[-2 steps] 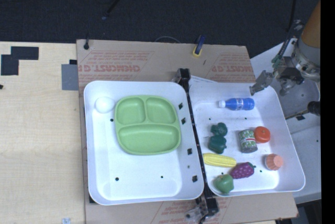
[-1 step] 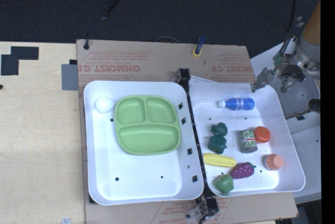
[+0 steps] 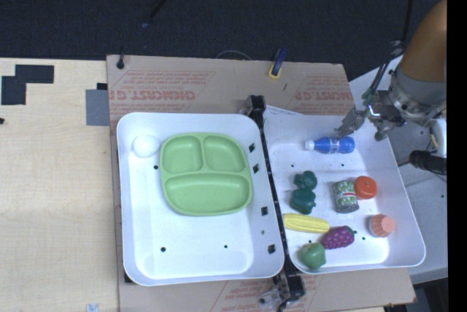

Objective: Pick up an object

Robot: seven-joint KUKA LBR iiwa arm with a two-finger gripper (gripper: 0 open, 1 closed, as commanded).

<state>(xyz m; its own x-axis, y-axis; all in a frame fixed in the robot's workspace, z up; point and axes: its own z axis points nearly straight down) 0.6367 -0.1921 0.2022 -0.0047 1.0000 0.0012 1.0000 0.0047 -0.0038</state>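
My gripper (image 3: 365, 127) hangs over the far right part of the right bin (image 3: 408, 248). Its two fingers are spread open with nothing between them. Its left finger (image 3: 349, 125) is just above and to the right of a blue bottle (image 3: 332, 146) lying on its side. Nearer in the bin lie two dark green peppers (image 3: 303, 190), a small can (image 3: 344, 196), an orange piece (image 3: 365, 187), a yellow banana (image 3: 306, 223), purple grapes (image 3: 338, 237), a green apple (image 3: 313, 255) and a peach-coloured cup (image 3: 380, 225).
The left bin (image 3: 139, 245) holds a light green divided plate (image 3: 206, 173) and a white ball (image 3: 145, 146). A black divider (image 3: 268, 186) separates the two bins. Brown cardboard (image 3: 182, 88) lies under both bins, with a wooden bench surface (image 3: 51, 186) at left.
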